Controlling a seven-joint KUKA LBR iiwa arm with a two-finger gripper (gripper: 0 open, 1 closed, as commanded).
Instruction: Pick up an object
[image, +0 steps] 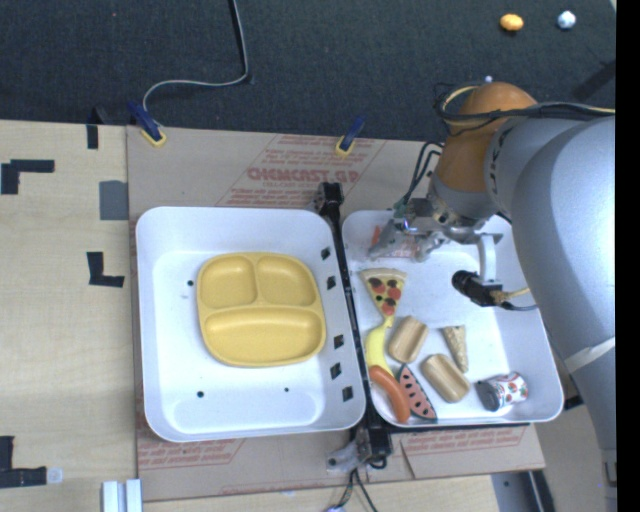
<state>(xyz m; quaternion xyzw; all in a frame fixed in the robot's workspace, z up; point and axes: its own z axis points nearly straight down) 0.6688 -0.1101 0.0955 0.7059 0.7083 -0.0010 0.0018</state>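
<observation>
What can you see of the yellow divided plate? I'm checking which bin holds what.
The yellow divided plate lies flat in the left bin, roughly central, a little toward the far side. It looks like matte plastic, rounded-rectangular, with three compartments: two smaller ones on the far side and one wide one nearer the camera, split by raised ridges. Nothing lies on it and nothing touches it except the bin floor beneath.

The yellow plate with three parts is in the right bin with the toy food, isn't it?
Not quite. The camera view shows the yellow divided plate in the left bin. The toy food, like the pizza slice, is in the right bin.
</observation>
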